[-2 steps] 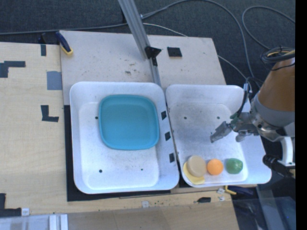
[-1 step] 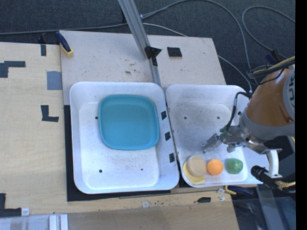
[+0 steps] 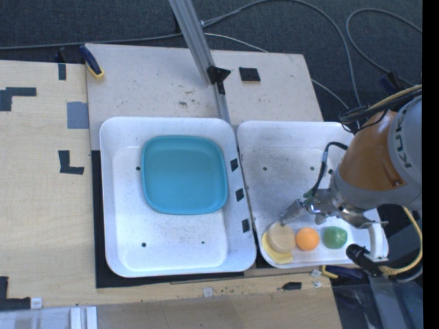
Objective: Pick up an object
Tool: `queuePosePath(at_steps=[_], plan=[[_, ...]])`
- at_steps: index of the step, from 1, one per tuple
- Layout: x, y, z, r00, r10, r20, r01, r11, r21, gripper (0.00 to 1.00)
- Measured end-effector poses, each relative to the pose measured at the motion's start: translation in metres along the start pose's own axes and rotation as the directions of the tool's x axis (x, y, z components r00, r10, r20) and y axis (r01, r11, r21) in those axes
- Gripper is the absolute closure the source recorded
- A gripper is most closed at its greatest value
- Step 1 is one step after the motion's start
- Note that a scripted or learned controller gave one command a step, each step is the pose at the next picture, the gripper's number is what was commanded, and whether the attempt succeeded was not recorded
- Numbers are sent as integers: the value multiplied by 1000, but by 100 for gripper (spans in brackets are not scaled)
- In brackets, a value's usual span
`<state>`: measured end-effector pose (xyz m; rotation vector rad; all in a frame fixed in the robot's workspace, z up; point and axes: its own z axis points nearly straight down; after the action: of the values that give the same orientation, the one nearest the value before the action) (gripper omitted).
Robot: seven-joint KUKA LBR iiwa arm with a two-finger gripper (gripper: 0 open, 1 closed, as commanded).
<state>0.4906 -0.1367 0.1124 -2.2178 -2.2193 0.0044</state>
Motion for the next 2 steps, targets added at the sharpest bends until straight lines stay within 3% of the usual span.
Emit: queuePosePath(at_steps=[1, 2], plan=[[0, 1, 23, 1000, 0, 2, 0, 1000, -7, 0], [-1, 1, 12, 1000, 1, 3, -1, 1000, -8, 100]])
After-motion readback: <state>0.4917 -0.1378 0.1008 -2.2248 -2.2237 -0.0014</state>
